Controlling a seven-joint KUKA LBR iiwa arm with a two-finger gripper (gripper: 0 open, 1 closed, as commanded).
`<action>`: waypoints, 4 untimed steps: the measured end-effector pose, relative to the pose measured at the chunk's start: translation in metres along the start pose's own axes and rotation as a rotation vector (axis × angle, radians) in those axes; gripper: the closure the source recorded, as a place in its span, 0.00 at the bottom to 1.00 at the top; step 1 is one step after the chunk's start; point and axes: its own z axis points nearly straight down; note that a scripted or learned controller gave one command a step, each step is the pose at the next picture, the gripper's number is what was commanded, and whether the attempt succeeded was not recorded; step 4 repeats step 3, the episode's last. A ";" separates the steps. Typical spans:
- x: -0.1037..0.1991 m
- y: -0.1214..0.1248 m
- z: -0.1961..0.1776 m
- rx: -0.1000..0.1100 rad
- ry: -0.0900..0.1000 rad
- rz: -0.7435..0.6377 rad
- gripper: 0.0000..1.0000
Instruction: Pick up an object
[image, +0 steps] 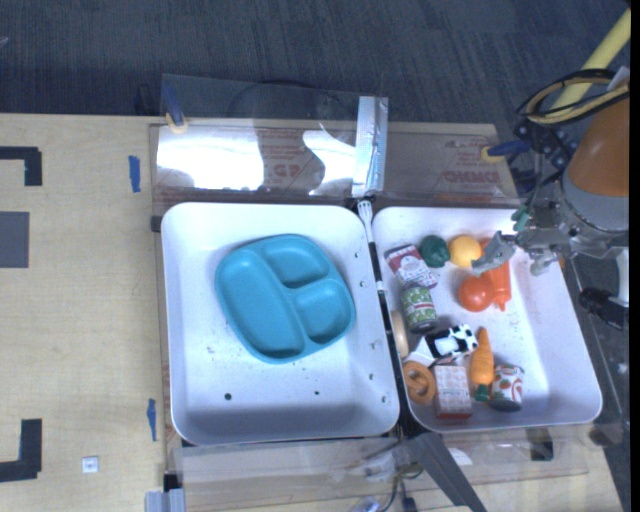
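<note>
Hand (515, 252): over right bin (575, 330), finger spread cannot be told; orange toy (486, 290) just below-left, yellow ball (463, 249) beside it.

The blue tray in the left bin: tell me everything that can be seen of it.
The blue tray is a light blue, rounded, sectioned dish that looks like moulded plastic, with one long compartment along its left and two smaller ones on its right. It lies flat and face up, turned at a slant, near the middle of the left bin. Its compartments hold nothing. It rests on the bin's white floor, apart from the walls, and nothing else touches it.
</note>
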 end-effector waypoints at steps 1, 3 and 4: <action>-0.049 0.026 0.107 -0.003 -0.001 -0.242 0.00; 0.025 0.083 -0.006 0.001 0.001 -0.173 1.00; 0.025 0.083 -0.006 0.001 0.001 -0.173 1.00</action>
